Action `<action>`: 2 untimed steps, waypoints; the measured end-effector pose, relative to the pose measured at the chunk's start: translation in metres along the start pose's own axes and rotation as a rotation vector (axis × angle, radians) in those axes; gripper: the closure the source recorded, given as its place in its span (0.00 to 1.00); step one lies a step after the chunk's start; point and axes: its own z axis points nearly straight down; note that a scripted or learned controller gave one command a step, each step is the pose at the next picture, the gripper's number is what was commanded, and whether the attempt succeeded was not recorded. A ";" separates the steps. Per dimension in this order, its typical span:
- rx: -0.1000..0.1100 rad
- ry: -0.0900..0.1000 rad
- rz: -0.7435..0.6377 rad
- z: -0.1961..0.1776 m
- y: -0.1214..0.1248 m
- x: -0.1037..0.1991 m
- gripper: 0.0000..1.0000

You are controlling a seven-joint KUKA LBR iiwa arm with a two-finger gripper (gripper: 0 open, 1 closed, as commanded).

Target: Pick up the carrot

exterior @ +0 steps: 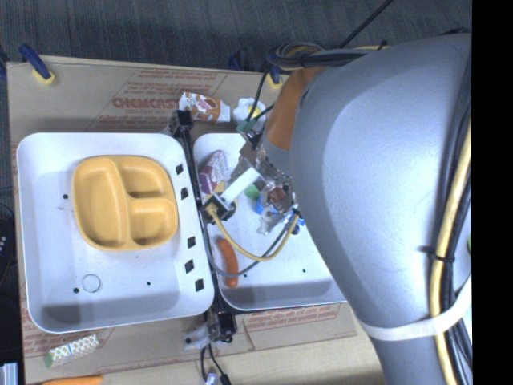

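The carrot (228,261) is a short orange stick lying in the right bin (276,295), close to the bin's left wall and towards its front. My gripper (276,215) hangs over the middle of that bin, up and to the right of the carrot and apart from it. Nothing shows between the gripper and the carrot. The big grey arm covers the right part of this bin.
A yellow divided plate (124,201) fills much of the left bin (40,295). A maroon packet (213,171), a green piece (253,189) and a blue piece (265,208) lie near the gripper. A snack pack (200,105) sits on the cardboard behind the bins.
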 end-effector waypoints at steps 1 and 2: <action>0.002 -0.002 0.297 0.001 -0.055 0.000 0.00; 0.001 -0.001 0.299 0.001 -0.049 -0.050 0.00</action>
